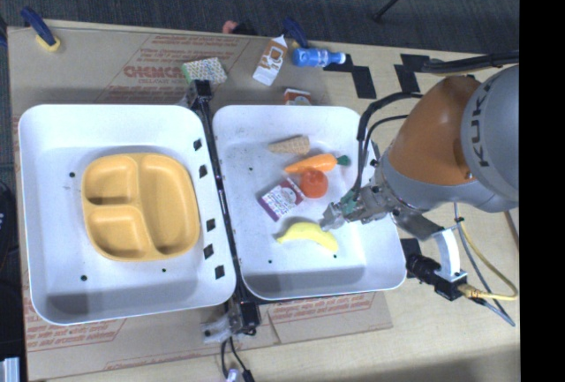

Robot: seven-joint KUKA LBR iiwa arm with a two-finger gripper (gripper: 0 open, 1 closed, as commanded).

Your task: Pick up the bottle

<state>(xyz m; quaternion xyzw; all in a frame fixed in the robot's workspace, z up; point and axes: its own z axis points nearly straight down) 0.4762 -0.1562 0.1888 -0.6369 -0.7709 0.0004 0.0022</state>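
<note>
Reaching in from the right, the gripper (pixel 338 214) sits low in the right bin (pixel 380 270), just beside the banana (pixel 307 235); whether its fingers are spread or pressed together cannot be told, the view being too coarse. The bottle (pixel 315 58) lies on the bench behind that bin, well apart from the gripper.

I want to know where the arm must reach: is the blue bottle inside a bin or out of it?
Out. The blue bottle lies on its side on the cardboard behind the right bin, beyond its far rim.
</note>
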